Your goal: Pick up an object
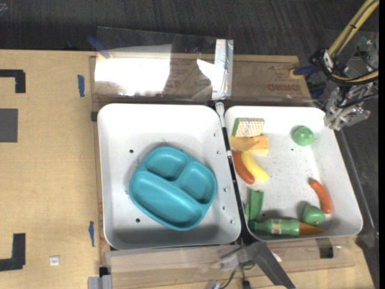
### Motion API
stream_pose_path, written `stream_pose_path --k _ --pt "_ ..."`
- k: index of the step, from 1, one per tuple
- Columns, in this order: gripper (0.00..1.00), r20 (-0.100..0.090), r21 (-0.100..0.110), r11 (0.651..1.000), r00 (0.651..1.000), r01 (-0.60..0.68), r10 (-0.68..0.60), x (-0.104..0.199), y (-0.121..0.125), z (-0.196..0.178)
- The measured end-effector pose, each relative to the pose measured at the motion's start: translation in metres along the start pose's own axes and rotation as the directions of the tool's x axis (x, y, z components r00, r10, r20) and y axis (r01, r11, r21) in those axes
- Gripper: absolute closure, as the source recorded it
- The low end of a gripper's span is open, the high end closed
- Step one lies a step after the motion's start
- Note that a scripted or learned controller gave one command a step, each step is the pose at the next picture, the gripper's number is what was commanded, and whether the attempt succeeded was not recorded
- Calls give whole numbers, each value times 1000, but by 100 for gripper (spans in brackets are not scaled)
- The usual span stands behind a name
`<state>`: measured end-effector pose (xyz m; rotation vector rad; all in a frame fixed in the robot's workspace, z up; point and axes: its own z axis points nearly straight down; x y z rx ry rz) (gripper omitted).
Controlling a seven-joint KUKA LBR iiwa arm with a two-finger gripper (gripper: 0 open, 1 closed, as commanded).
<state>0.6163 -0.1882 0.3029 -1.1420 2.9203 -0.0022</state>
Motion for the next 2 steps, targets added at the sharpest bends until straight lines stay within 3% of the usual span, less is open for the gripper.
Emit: stream_pose_path --k 1,2 --pt "100 0 -4 995 995 96 -96 -26 -25 57" --pt "100 1 -1 883 883 469 -469 10 -39 54"
